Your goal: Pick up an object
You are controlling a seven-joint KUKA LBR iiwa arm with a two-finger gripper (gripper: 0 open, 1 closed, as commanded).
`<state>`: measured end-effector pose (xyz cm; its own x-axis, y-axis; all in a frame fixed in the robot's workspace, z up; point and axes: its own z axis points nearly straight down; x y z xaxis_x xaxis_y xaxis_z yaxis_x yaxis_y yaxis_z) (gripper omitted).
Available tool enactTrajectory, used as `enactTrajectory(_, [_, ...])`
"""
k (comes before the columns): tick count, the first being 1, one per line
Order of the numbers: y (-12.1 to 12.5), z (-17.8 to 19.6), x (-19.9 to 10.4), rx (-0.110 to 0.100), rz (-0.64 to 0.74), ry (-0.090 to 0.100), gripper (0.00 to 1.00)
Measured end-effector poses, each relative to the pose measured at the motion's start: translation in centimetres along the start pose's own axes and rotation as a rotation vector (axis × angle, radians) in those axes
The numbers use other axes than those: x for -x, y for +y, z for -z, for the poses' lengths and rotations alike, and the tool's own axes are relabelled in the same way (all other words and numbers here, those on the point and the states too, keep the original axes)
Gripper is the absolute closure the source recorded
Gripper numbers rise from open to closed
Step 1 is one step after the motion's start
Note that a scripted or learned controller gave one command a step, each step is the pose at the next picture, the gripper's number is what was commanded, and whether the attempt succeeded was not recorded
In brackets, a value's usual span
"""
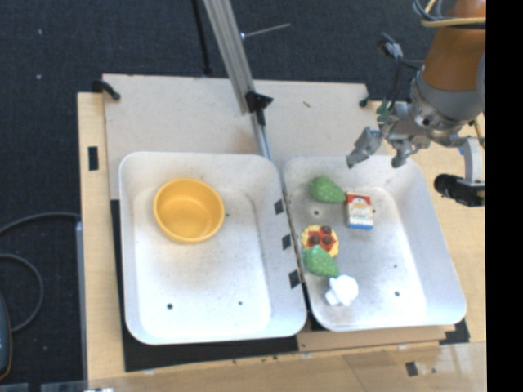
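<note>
Looking down at a slant from the fixed camera, a light wooden counter (94, 219) carries two shallow white bins side by side. The left bin (204, 300) holds a single yellow bowl (189, 210), upright, toward that bin's far left corner. The right bin (425, 276) holds a small cluster of objects along its left side: a green lumpy item (328, 190) near the far left corner, a small orange and white carton (359, 211) just beside it toward the bin's middle, a round yellow piece with dark red spots (319, 238) further toward the near edge, a second green item (320, 262) touching it on the near side, and a white crumpled object (342, 290) closest to the near edge. A slanted metal post (231, 47) rises from the counter's far side between the bins. The grey arm with its orange band (454, 51) reaches in from the counter's right edge. Its tool (381, 154) hangs over the far edge of the right bin, its two fingers (362, 149) spread apart and gripping nothing. The tool is well apart from every object in the bin; the carton and the far green item lie nearest it.
</note>
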<state>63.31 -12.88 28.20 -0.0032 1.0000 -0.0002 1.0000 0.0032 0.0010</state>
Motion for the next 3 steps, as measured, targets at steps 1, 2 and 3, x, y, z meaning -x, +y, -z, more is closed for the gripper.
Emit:
enactTrajectory(1, [0.0, 0.0, 0.0, 0.000, 0.001, -0.001, 0.00])
enactTrajectory(2, [0.0, -4.5, -0.1, -0.003, -0.003, -0.002, 0.00])
enactTrajectory(3, [-0.6, -10.7, 0.2, -0.006, -0.004, -0.002, 0.00])
